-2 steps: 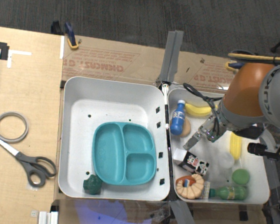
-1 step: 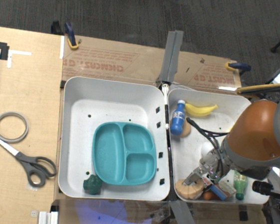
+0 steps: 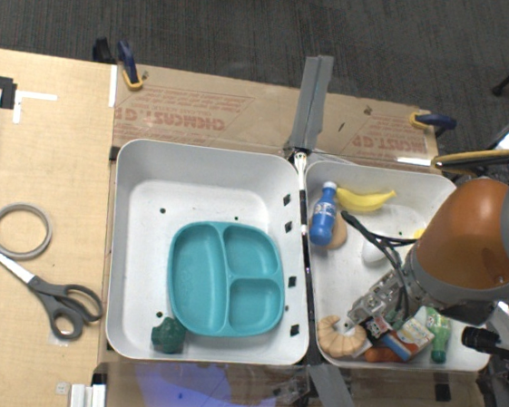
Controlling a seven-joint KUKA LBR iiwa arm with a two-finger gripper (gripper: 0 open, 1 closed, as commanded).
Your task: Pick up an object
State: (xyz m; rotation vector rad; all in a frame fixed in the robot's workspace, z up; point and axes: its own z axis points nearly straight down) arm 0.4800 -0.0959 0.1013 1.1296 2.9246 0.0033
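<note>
Grey two-finger gripper (image 3: 357,321), jaw state indiscernible, lowered among crowded items in the right-hand shallow white bin (image 3: 357,269) just above a tan croissant-shaped pastry toy (image 3: 341,338), the nearest candidate for picking, lying against the bin's near wall.

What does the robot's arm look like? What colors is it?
The arm is big and rounded, with a shiny orange band and grey parts around it. A thin black cable curves along it toward the wrist. At the end sits the gripper, made of silvery metal bits and looking much smaller and more fiddly than the smooth arm above it. Dark letters show on the grey shell at the right.
</note>
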